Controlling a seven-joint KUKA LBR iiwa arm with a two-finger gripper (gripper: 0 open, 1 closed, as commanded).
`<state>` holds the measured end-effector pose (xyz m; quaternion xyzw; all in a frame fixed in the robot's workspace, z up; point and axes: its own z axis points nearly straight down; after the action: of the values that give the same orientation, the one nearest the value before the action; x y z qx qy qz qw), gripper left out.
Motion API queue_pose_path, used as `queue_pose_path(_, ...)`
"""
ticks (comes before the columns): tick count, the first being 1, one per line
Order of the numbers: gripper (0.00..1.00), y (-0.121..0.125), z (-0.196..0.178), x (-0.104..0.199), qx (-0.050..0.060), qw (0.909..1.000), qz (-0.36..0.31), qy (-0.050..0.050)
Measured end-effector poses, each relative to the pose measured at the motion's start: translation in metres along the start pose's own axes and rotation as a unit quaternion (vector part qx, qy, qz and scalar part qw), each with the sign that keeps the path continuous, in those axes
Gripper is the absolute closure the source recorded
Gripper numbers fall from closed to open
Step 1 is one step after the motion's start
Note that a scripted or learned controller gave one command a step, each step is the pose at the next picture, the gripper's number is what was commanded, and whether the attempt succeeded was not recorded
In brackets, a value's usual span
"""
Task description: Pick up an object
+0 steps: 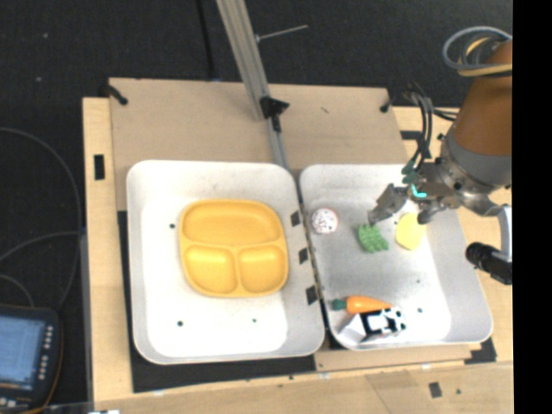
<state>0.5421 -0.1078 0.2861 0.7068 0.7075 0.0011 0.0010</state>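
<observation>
My gripper [406,210] hangs over the upper middle of the right bin [461,313], open, with its two dark fingers spread wide and nothing between them. Just below its right finger a pale yellow piece [409,232] lies on the bin floor. Under the left finger sits a green block [373,238]. A small white speckled ball [324,221] rests near the bin's left wall. By the front edge lie an orange carrot [366,304] and a black and white object [379,323].
The left bin [155,317] holds a yellow three-compartment plate [233,247]. A slanted metal pole [246,50] rises behind the bins. The grey arm with its orange band [483,119] comes in from the right.
</observation>
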Motion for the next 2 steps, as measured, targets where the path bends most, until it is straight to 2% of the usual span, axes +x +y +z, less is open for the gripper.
queue_pose_path(2, 0.0, -0.008, 0.115, -0.016, 0.004, 1.0, 0.001, 0.0)
